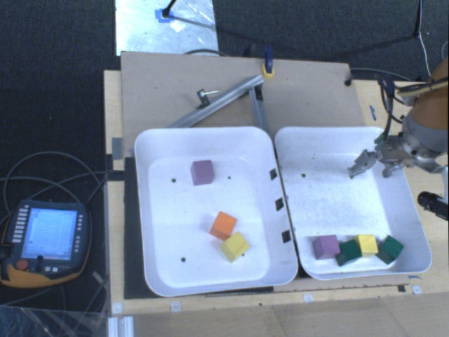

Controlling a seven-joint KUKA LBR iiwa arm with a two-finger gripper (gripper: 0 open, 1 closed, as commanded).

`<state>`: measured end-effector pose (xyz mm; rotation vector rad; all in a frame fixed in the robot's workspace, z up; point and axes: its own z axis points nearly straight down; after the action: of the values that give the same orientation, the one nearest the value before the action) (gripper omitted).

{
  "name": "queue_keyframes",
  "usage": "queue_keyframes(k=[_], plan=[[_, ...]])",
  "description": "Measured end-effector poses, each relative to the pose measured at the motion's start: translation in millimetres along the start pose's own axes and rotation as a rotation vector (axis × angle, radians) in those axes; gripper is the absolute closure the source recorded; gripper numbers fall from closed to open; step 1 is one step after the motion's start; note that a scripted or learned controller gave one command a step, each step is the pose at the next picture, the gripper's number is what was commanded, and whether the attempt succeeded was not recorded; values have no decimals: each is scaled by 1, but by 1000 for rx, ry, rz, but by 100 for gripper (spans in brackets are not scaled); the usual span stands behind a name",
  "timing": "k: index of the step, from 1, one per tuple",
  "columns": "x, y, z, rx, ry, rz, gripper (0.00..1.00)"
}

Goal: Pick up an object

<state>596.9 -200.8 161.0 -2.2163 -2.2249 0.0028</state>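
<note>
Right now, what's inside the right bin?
Inside the right white bin, along its near edge: a purple block, two dark green blocks and a yellow block. The gripper hovers above its far side, hiding some floor.

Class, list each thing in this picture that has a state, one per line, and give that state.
Gripper: over the right bin, nothing between its fingers.
Handheld screen: lit.
Orange block: touching the yellow block in the left bin.
Purple block: alone, flat on the left bin's floor.

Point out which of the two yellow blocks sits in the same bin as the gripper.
The yellow block in the right bin, wedged between two green blocks. The other yellow block lies in the left bin beside an orange block.
</note>
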Motion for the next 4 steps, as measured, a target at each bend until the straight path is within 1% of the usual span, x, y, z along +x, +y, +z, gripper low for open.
queue_keyframes(k=[1, 2, 3, 4], plan=[[6, 3, 60, 1, 1, -2, 0], [6, 4, 71, -2, 0, -1, 0], [6, 5, 59, -6, -1, -4, 100], [10, 12, 12, -9, -1, -2, 100]])
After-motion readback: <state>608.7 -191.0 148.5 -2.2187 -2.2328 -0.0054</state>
